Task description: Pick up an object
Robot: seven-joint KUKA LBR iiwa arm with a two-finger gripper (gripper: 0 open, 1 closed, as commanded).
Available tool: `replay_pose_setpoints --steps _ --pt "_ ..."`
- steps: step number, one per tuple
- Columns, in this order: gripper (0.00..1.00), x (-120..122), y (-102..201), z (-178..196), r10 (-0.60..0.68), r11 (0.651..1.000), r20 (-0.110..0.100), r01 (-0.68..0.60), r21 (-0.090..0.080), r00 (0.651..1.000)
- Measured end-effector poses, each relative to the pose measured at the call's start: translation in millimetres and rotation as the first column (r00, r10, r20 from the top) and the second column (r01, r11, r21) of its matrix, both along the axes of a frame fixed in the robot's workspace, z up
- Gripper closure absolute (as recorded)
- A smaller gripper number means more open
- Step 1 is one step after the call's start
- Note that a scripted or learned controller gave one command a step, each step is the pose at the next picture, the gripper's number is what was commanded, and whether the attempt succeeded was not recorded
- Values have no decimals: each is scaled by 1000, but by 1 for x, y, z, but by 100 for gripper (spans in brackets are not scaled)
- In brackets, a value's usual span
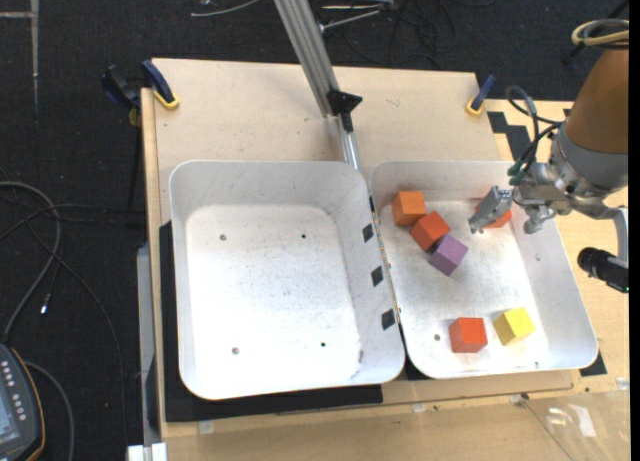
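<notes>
Five blocks lie in the right bin [560, 294]; the gripper [497, 215], above its far side, pinches a red-orange block [500, 216].

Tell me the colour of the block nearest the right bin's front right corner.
Yellow: the block shows clearly in the camera view, beside a red-orange one.

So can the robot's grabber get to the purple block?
Probably yes. The purple block lies open on top in the right bin, touching only an orange block; the gripper hovers close by.
</notes>
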State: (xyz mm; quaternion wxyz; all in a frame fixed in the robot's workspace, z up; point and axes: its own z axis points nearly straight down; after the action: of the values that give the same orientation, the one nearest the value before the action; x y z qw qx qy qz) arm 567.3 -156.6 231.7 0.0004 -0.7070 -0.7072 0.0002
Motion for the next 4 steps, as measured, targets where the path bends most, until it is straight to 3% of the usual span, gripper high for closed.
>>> replay_pose_setpoints --steps 1,2,3,4 --pt "0 -1 38 -98 4 1000 -7 -4 3 1000" --pt "0 62 52 -138 5 1000 4 -5 0 1000" --pt "100 60 51 -125 4 1000 3 -4 -2 1000" --pt "100 110 136 -31 10 1000 13 -10 2 1000"
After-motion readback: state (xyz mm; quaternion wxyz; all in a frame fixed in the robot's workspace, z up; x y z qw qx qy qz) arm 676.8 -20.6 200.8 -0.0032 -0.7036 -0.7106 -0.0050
